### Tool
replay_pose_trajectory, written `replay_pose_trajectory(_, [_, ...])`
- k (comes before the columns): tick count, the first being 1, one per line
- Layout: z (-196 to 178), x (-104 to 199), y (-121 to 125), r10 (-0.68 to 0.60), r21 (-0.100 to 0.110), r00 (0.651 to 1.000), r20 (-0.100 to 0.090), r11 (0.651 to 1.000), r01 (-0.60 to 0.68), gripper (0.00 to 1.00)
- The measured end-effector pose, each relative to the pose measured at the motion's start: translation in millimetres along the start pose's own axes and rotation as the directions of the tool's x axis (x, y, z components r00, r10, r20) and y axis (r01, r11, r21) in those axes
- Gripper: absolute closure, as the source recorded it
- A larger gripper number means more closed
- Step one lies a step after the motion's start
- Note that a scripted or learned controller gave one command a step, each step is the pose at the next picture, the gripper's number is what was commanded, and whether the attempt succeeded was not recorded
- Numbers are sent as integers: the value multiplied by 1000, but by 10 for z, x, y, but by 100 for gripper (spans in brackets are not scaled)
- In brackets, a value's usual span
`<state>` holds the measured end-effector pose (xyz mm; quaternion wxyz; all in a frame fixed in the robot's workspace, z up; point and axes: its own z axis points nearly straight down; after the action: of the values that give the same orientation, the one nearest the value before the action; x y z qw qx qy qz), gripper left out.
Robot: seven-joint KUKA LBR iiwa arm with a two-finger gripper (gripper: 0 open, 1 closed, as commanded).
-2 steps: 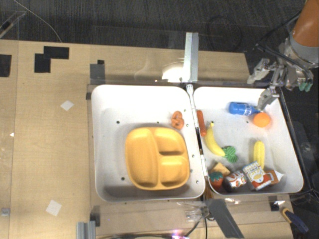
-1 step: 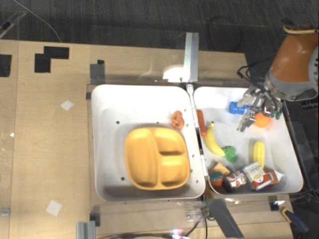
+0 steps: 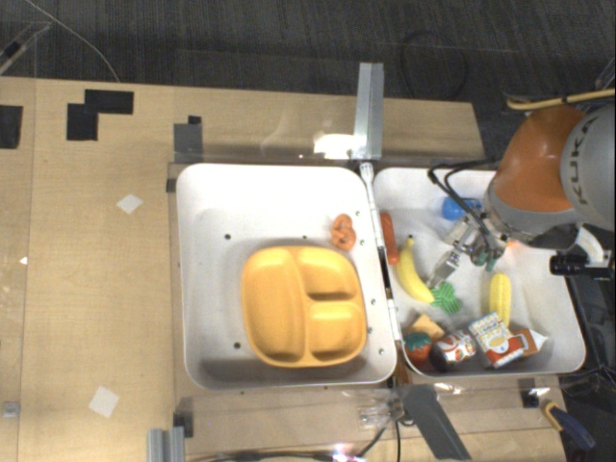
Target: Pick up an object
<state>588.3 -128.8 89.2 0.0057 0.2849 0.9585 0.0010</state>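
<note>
The gripper point(image 3: 445, 275) hung low in the right bin point(image 3: 568, 354), tilted toward the banana point(image 3: 414, 275) and green toy point(image 3: 447, 301) just beside it, probably lining up a grab, though its grip state was impossible to tell.

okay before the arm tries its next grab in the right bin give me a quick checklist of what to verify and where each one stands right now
1. Gripper over the right bin: ok.
2. Target near the gripper: ok, the banana and the green toy lie beside it.
3. Anything held between the fingers: cannot tell.
4. Room around the target: not ok, banana, green toy and corn cob lie crowded.
5. Yellow tray in the left bin, out of the arm's way: ok.
</note>
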Motion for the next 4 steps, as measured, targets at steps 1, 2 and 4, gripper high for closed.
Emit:
replay_pose_trajectory(1, [-1, -492, 273, 335, 41, 941, -51, 942, -334, 0])
replay_pose_trajectory(2, [6, -531, 449, 628, 67, 777, -44, 778, -625, 0])
replay_pose_trajectory(4, [-120, -635, 598, 860, -5, 510, 4, 510, -860, 100])
